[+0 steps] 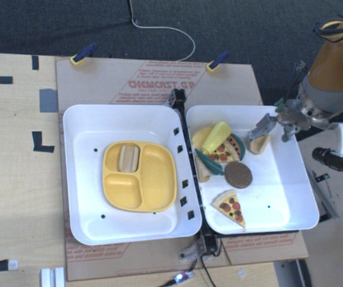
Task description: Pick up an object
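Between the fingers [260, 131]: tan piece [258, 143].

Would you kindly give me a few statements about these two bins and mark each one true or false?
1. The yellow divided plate lies in the left bin. True.
2. A pizza slice lies in the right bin. True.
3. The brown round patty sits on the yellow plate. False: it lies in the right bin, beside the pile of toy food.
4. The gripper hangs over the left bin. False: it is at the right bin's far side.
5. A tan piece rests in one compartment of the plate. True.
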`<control>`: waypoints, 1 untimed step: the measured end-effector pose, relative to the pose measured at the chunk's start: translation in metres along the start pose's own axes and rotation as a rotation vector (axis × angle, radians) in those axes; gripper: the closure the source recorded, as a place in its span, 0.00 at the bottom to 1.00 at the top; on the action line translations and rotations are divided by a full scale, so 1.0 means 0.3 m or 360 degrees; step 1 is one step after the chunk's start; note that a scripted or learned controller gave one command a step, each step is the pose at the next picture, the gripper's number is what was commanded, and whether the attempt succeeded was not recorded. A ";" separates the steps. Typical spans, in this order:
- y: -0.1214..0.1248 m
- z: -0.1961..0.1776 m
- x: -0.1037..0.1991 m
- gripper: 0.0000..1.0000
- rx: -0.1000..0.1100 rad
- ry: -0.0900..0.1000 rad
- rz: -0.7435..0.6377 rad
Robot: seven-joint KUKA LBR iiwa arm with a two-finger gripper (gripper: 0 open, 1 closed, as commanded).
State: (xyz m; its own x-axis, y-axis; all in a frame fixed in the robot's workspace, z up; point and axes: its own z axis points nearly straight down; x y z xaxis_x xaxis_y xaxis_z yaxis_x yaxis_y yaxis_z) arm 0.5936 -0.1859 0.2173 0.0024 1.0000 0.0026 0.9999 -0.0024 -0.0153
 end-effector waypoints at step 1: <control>0.009 -0.029 0.001 0.00 -0.0022 -0.0004 -0.0006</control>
State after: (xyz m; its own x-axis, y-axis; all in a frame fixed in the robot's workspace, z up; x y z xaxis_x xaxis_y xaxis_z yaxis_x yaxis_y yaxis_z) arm 0.5964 -0.1856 0.2258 -0.0011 1.0000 -0.0002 1.0000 0.0011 -0.0017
